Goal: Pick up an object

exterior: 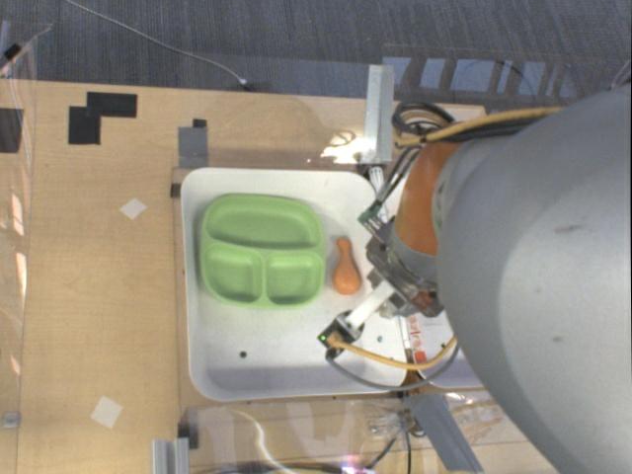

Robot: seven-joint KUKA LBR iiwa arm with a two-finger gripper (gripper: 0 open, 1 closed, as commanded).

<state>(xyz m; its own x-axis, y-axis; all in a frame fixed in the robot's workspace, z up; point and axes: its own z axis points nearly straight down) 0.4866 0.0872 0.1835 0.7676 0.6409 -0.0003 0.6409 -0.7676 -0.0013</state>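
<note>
An orange pear-shaped object lies in the white bin at frame centre, just right of a green divided tray. The gripper hangs close beside it, and I cannot tell its state; the pick looks not yet done.

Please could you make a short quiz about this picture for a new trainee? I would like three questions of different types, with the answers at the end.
1. True or false: the orange pear-shaped object lies inside a compartment of the green divided tray.
2. How many compartments does the green divided tray have? A) two B) three C) four
3. Fill the gap: in the camera view, the orange pear-shaped object lies on the floor of the white bin, just to the ___ of the tray.

Key: 1 false; 2 B; 3 right.
</note>
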